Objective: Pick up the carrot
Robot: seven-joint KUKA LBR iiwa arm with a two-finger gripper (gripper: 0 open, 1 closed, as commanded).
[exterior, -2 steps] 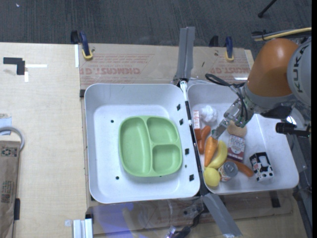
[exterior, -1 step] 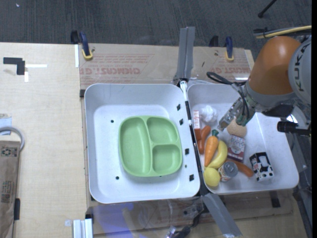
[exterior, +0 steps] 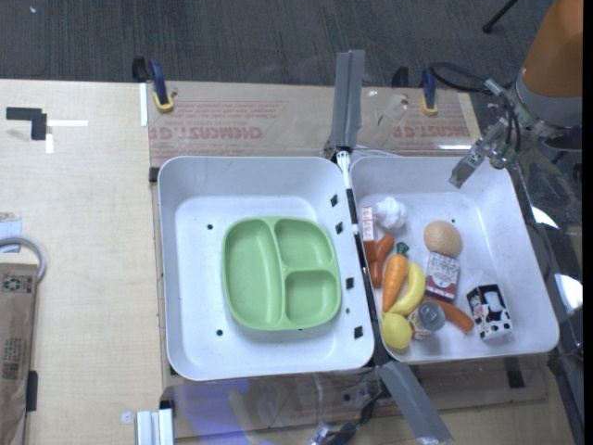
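The carrot (exterior: 395, 279), orange with a small green top, lies in the right bin (exterior: 519, 239) near its left wall. It rests against a yellow banana (exterior: 412, 290) amid other toy food. My gripper (exterior: 474, 162) hangs above the bin's far right corner, well up and to the right of the carrot. Nothing can be seen held in it. The grey arm with its orange band (exterior: 558, 40) enters from the top right.
Around the carrot are orange pieces (exterior: 374, 251), a white crumpled item (exterior: 390, 212), a brown egg-shaped thing (exterior: 443, 238), a red-and-white box (exterior: 443, 276), a can (exterior: 427, 318), a lemon (exterior: 396, 331) and a black-and-white carton (exterior: 488, 311). A green divided plate (exterior: 281, 273) sits in the left bin (exterior: 185, 248).
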